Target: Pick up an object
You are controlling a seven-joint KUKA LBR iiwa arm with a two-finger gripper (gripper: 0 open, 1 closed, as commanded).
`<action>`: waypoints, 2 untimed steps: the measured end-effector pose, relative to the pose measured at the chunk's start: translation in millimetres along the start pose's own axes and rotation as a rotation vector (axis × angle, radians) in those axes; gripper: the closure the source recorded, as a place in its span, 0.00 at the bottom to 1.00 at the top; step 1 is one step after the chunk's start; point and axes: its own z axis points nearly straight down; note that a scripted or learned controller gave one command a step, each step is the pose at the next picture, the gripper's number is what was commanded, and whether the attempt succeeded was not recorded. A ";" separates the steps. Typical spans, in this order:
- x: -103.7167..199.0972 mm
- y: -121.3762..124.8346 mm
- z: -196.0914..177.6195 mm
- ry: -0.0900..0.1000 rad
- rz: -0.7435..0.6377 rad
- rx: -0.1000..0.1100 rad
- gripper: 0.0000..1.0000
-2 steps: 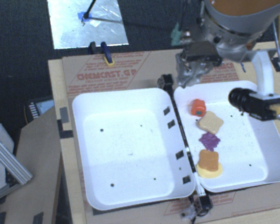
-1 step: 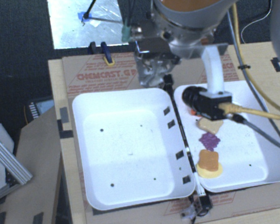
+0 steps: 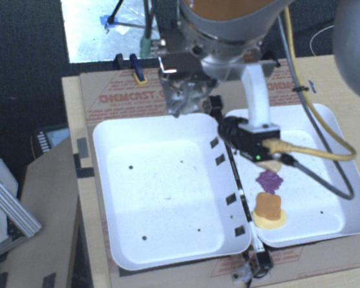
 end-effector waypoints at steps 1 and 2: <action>-1.9 -1.2 188.2 -0.009 0.005 0.015 1.00; -31.8 107.2 275.6 -0.004 0.009 -0.002 1.00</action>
